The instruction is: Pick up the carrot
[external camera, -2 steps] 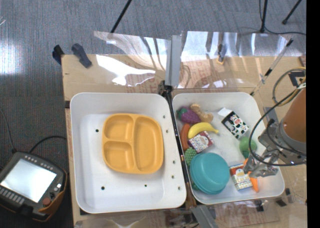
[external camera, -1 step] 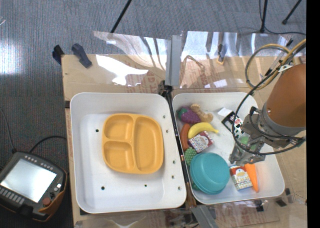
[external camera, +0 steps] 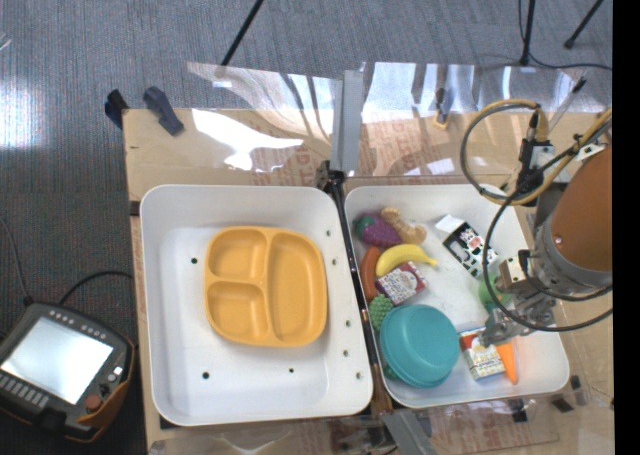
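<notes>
Carrot (external camera: pixel 511 362): right bin (external camera: pixel 452 202), near-right corner, beside small carton (external camera: pixel 484 358); long axis runs toward camera. Claw (external camera: pixel 507 325): directly above carrot's upper end, nearly touching. Finger state: cannot tell.

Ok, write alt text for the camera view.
The gripper hangs over the right bin, just above the carrot, beside a teal bowl, a banana and grapes. The left bin holds a yellow divided plate.
</notes>
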You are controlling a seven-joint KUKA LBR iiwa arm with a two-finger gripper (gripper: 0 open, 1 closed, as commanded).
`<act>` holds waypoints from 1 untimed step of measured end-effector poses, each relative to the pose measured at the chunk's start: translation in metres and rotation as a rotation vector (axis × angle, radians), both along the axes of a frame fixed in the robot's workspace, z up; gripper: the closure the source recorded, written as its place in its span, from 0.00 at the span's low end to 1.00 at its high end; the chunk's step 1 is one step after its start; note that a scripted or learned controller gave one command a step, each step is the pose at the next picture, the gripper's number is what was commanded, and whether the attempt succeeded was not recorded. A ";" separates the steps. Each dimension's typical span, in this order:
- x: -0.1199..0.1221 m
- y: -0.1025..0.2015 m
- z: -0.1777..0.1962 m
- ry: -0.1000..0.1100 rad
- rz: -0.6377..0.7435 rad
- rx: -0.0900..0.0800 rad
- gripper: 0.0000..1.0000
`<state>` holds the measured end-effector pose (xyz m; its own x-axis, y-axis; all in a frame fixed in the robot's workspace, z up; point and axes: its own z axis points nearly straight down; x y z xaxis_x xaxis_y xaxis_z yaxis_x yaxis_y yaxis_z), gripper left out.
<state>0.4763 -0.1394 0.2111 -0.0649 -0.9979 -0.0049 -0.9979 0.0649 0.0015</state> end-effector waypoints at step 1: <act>0.041 -0.005 -0.006 0.001 0.202 0.002 1.00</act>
<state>0.5170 -0.1449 0.2053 0.1363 -0.9906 -0.0070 -0.9907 -0.1363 0.0022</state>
